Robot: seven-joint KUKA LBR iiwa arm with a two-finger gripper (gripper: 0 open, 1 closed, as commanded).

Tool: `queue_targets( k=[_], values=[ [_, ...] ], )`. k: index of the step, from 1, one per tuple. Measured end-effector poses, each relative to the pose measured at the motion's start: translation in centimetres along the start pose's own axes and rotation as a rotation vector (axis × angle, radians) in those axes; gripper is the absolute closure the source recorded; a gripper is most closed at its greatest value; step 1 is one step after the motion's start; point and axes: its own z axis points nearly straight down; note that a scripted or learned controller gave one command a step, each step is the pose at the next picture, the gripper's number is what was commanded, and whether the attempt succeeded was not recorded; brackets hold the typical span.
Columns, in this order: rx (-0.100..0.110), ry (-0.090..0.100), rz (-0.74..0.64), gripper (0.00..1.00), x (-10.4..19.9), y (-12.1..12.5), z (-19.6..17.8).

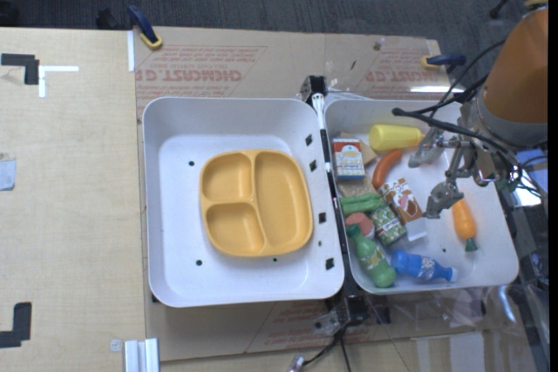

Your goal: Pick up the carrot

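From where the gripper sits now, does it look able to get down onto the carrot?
Probably yes. The carrot lies by itself on bare floor in the right bin, nothing on top of it. The gripper is just beside it, on the side where the snack packet lies.

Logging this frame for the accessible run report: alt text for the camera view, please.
The claw hangs over the right bin just left of the carrot, which lies loose on the bin floor. The same bin holds a yellow corn, a blue bottle and other toy groceries; the left bin holds a yellow divided plate.
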Motion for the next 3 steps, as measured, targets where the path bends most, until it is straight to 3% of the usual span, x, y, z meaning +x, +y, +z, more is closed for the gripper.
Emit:
queue_targets(
  k=[1,2,3],
  values=[
    [0.000,0.001,-0.004,0.00,-0.5,-8.1,9.4],
    [-0.001,0.000,-0.183,0.00,3.4,-9.6,11.8],
    [0.002,-0.008,-0.188,1.00,3.0,-9.5,10.7]
  ],
)
